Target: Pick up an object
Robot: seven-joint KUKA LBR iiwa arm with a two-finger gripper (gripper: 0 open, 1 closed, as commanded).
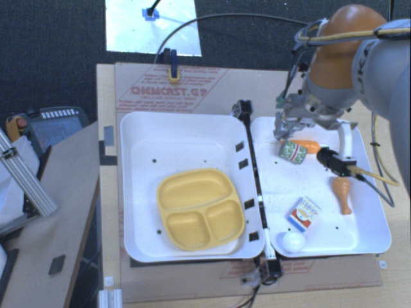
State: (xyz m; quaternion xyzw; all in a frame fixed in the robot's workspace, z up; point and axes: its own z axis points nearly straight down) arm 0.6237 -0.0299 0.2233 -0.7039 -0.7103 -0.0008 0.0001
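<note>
Holding a yellow three-compartment plastic tray (pixel 200 215), the left white bin (pixel 138 172) lies at nine o'clock of the right white bin (pixel 379 236), where the claw (pixel 287 131) hangs just above a green-and-red can (pixel 293 151) whose long axis runs nine to three o'clock, near an orange drumstick toy (pixel 343 193), a small printed carton (pixel 304 212) and a white ball (pixel 293 241).

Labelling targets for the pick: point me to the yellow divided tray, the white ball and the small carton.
yellow divided tray (pixel 192 196): camera view, on its large upper compartment.
white ball (pixel 294 241): camera view, on its top middle.
small carton (pixel 304 213): camera view, on its printed face.

Bright even light, slightly soft focus
</note>
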